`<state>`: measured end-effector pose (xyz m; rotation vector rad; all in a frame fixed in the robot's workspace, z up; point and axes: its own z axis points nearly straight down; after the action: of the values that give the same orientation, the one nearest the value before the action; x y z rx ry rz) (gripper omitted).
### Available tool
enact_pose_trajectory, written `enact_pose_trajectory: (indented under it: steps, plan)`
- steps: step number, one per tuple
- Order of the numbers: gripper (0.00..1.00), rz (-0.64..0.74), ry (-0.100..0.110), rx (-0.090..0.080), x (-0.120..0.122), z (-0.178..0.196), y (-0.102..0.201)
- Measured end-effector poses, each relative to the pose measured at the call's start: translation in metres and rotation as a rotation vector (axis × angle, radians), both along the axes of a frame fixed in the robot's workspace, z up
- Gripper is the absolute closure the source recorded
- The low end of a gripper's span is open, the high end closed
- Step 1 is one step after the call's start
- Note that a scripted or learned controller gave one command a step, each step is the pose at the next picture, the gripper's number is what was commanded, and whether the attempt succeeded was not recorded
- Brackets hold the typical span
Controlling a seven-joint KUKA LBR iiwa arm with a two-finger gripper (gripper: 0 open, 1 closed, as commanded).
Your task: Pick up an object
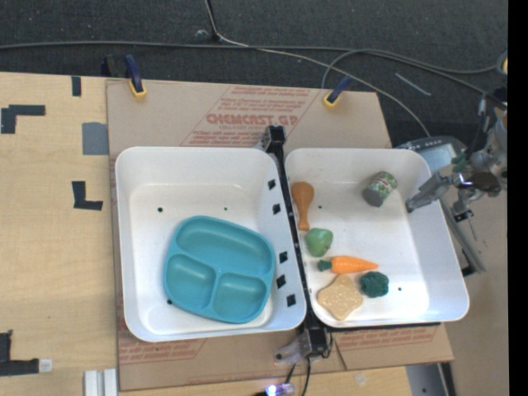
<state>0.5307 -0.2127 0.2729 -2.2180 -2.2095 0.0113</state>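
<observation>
Two white bins sit side by side on the bench. The left bin [132, 221] holds a teal divided tray [219, 268]. The right bin [429, 246] carries the pickable items: a grey-green can [379, 188] lying tilted near the far right corner; a tan wooden piece [303, 205] with its long axis running near-to-far beside the divider; a green lump [318, 240]; an orange carrot [353, 264] lying left-to-right, leafy end left; a dark green broccoli [375, 284]; a beige bread slice [340, 298]. The gripper [425, 195] hangs over the bin's right rim, grasping nothing; its opening I cannot tell.
</observation>
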Motion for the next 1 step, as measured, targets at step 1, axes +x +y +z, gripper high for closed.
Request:
enact_pose_trajectory:
  steps: [1]
  plan:
    - [0.0, 0.004, -0.011, -0.003, 0.0021, 0.0069, 0.0007]
